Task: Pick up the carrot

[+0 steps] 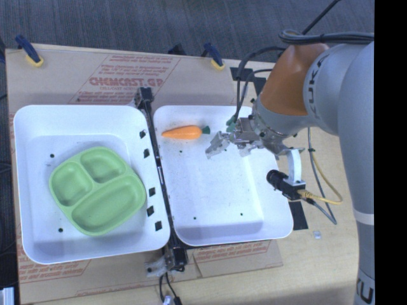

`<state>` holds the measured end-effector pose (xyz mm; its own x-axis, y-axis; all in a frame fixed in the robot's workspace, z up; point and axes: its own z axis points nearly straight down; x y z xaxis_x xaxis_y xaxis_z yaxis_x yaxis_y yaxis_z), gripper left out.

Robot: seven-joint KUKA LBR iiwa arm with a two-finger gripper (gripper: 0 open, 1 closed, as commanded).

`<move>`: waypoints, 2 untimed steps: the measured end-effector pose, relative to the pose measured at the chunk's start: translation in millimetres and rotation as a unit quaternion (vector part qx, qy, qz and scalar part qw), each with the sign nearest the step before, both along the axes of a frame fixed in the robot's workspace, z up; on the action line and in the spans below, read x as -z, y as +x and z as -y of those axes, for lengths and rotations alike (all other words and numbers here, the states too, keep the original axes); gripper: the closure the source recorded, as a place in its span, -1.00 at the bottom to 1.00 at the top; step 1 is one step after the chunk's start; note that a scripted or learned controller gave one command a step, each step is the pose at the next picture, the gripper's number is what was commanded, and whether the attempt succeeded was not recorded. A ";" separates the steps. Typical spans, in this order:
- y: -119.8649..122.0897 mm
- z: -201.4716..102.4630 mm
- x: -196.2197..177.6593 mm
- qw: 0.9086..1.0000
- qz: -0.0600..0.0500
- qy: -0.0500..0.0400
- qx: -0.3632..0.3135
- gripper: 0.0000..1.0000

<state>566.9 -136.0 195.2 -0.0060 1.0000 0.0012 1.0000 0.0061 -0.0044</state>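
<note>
The silver two-finger gripper (216, 146) hangs over the upper part of the right-hand shallow white plastic bin (219, 224), its fingers spread apart and clasping nothing, tips pointing toward the view's left. Just beyond those tips, a little higher in the view and close but not touching, lies the one orange carrot with a green stub end (182, 132), flat on the bin floor near the bin's far-left corner, its green end turned toward the gripper. The carrot is the single loose thing in this bin. The left-hand shallow white plastic bin (32, 234) holds one light green plastic plate with three compartments (98, 190), lying near its middle. The two bins sit side by side, touching, on a brown cardboard-covered surface (82, 68).
</note>
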 end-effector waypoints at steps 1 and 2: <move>67.4 -15.7 105.1 1.000 -0.001 -0.001 0.000 -1.00; 90.9 -8.2 -27.1 1.000 0.004 -0.001 0.000 -1.00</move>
